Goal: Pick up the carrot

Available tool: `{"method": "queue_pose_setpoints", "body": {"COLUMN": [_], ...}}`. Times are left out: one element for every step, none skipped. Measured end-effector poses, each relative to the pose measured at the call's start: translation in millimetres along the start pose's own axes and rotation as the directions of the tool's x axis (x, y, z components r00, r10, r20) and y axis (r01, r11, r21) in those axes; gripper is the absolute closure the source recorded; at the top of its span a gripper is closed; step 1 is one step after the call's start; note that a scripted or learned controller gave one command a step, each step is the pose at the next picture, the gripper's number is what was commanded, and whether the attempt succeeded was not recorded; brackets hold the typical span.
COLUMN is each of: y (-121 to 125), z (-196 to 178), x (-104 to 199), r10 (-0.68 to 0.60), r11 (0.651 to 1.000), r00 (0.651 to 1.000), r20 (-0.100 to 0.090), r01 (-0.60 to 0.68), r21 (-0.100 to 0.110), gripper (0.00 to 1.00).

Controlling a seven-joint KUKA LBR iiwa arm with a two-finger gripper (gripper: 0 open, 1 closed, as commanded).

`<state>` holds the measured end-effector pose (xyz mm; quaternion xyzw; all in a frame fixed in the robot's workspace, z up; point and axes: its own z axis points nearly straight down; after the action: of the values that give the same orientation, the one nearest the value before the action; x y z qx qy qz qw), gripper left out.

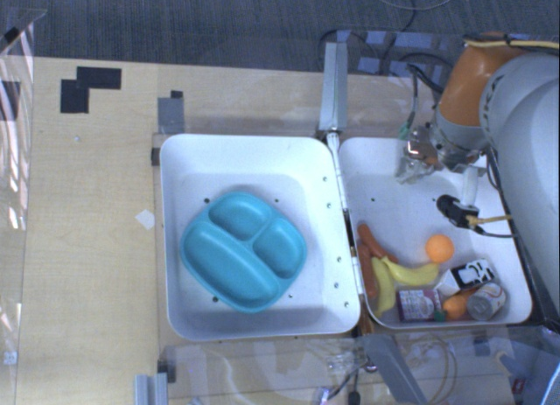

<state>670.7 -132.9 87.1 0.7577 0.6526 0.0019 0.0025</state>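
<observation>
**Carrot tucked against the bin wall, arm nowhere near it**

So the carrot (368, 254) lies in the right bin (385, 154), jammed along its left wall at roughly 8 o'clock from the bin's middle. It runs lengthwise along that wall, and the banana (404, 272) overlaps its lower end, touching it on the 3 o'clock side. Just past the banana there's a small orange ball (439, 247), and a purple box (417, 304) plus a can (483, 303) crowd the 5 o'clock corner.

The gripper (418, 160) hangs over the bin's upper part, around 12 o'clock, well apart from the carrot. Honestly it's too small and blurry there to make out how it's set, so that's a can't tell.

The left bin (175, 246) holds a blue divided plate (244, 250), not relevant here.

Handling-wise, it's probably a toy carrot: light, stiff, smooth enough to slip. Best grab looks like the upper half, across its narrow width, where the banana isn't in the way. The wall leaves little room for a finger on that side, so a miss seems likely.
</observation>
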Motion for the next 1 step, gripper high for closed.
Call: {"method": "queue_pose_setpoints", "body": {"y": [-9.9], "z": [0.2], "x": [-34.0], "r10": [0.047], "r11": [0.999], "r00": [0.999], "r20": [0.0], "r01": [-0.047], "r21": [0.001], "gripper": [1.0]}}
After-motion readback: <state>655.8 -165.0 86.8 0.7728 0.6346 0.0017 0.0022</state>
